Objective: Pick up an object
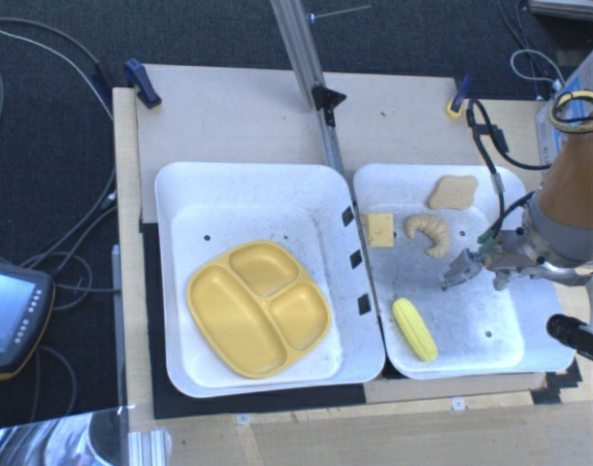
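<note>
Right now the pincer (458, 272) hangs low in the right white plastic bin (490, 352), near its middle. I cannot tell if it is wide or narrow, because it is small and grey against the speckled floor. Nothing sits in it that I can see.

Four toy foods lie in this bin. A tan curved croissant (429, 232) is just to the far left of the pincer. A flat tan slice of toast (452, 192) lies at the far side. A small yellow cheese square (379, 229) sits by the left wall. A yellow corn cob (413, 329) lies near the front, to the left.

The pincer seems to be over bare floor, between the croissant and the corn cob. If it goes down here, I think it could grab nothing. It could also bump the croissant and push it away. The corn cob is round, so it might roll or slip out.

The left white plastic bin (180, 357) on the desk (228, 115) holds a yellow plastic plate with three parts (259, 306).
</note>
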You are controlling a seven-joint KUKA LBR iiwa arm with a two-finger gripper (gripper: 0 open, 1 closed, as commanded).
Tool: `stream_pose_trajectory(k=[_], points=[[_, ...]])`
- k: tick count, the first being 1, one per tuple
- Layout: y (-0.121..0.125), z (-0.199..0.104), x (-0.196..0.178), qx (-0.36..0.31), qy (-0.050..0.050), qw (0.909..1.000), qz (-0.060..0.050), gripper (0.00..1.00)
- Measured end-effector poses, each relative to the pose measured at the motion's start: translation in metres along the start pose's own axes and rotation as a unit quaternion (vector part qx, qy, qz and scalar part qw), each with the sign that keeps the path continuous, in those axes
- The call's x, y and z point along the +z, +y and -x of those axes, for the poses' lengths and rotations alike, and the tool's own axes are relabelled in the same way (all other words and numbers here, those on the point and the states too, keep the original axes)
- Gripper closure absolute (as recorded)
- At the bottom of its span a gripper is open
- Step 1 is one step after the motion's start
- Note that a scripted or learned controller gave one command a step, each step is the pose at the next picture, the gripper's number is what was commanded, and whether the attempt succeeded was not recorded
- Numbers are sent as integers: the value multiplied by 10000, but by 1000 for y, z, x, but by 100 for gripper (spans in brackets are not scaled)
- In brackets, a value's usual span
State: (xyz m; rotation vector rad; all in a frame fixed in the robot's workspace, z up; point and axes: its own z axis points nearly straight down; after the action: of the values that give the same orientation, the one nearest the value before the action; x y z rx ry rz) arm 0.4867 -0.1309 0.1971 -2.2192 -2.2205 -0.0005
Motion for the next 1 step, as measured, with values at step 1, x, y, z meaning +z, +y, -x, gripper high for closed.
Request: stream_pose_trajectory(k=[1], points=[[0,0,0,0,-2,10000,5,0]])
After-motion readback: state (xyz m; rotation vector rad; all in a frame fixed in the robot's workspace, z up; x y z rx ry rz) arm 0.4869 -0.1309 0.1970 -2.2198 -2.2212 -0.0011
